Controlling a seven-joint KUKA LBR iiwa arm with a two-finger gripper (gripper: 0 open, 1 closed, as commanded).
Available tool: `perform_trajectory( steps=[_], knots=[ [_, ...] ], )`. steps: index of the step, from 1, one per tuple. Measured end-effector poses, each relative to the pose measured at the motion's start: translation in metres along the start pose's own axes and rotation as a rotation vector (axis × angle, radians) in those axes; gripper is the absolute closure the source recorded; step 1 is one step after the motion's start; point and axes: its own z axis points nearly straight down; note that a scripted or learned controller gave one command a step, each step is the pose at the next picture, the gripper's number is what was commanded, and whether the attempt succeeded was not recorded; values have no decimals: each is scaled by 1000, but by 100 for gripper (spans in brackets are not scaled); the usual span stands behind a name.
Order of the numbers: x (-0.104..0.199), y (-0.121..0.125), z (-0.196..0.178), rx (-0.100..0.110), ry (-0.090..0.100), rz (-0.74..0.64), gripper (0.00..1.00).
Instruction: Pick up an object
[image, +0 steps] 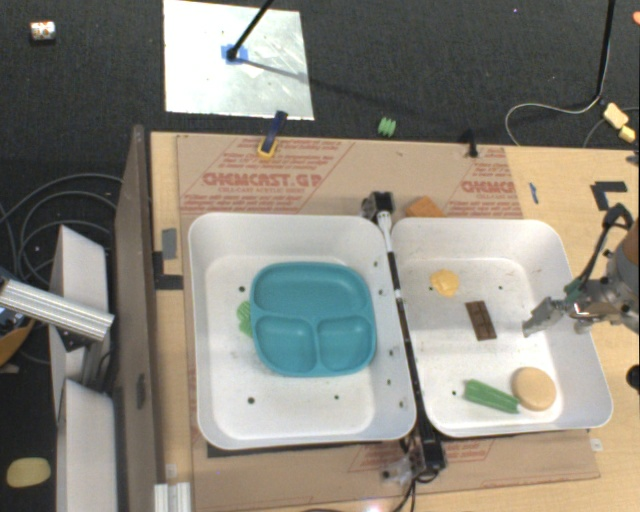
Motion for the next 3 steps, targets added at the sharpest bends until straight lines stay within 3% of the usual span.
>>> perform_trajectory(
  steps=[1,3],
  knots=[
    [16,30,105,-3,2,-2,0],
    [98,105,98,-12,-2,-5,0]
  ],
)
